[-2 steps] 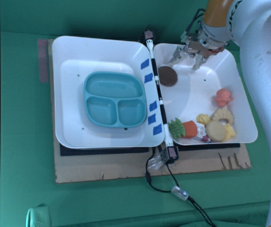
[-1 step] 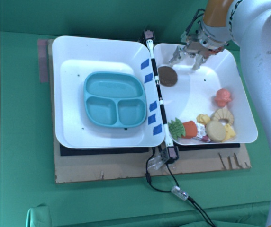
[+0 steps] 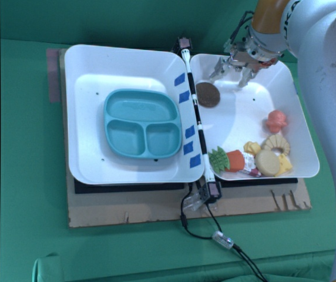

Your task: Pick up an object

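1. Camera view, starting with me: my claw [image 3: 231,73] hangs over the far end of the right bin [image 3: 300,107], fingers spread apart and pinching nothing. There's daylight between them and white bin floor underneath. I'd guess I'm parked there because it's a spot with nothing to bump into, so I can come down without knocking stuff around.

2. Closest thing to me is the brown disc [image 3: 208,94], lying flat just below and to the left of the claw, right up against the divider rail [image 3: 194,119] between the bins. Not touching it. Being flat and hugging that rail, it looks like an awkward grab, since one finger would have hardly any room on the rail side.

3. The rest of the pickable stuff is bunched in the near corner of the same bin, well apart from me: a green leafy toy [image 3: 218,158] next to an orange carrot-ish piece [image 3: 235,159], then a tan round piece [image 3: 266,162] overlapping a yellow ring [image 3: 275,143]. They're all touching each other, so going in there probably means grabbing two or shoving the pile.

4. The pink-red toy [image 3: 276,120] sits on its own near the right wall, with space all round it. Honestly looks like the easiest target.

5. Left bin [image 3: 86,75] just holds the teal divided plate [image 3: 143,124], flat in the middle.

6. Desk [image 3: 33,157] is green cloth, bins on cardboard, cable trailing off the near end.
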You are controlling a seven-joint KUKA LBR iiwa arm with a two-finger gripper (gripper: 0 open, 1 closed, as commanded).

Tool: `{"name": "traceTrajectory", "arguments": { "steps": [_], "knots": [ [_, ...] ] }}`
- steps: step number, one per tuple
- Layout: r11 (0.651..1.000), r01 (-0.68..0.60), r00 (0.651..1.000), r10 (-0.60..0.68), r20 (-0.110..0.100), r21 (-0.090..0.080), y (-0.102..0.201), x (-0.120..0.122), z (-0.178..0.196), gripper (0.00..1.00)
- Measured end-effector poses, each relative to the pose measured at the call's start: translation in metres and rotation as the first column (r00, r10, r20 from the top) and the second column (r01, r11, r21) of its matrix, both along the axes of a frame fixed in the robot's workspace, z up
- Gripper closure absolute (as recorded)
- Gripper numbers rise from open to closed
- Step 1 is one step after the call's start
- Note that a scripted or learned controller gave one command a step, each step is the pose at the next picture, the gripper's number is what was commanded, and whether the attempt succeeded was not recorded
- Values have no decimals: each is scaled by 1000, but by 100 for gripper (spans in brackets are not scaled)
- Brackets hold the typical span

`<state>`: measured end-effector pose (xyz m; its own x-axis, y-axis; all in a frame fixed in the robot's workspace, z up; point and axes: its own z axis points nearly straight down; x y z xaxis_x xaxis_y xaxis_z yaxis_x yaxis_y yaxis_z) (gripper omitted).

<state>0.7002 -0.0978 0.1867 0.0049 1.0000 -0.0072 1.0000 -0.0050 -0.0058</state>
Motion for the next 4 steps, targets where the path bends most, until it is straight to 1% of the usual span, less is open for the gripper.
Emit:
{"name": "traceTrajectory", "arguments": {
  "steps": [4],
  "knots": [
    [1000, 0, 1000, 0, 0, 0, 0, 0, 0, 0]
  ]
}}
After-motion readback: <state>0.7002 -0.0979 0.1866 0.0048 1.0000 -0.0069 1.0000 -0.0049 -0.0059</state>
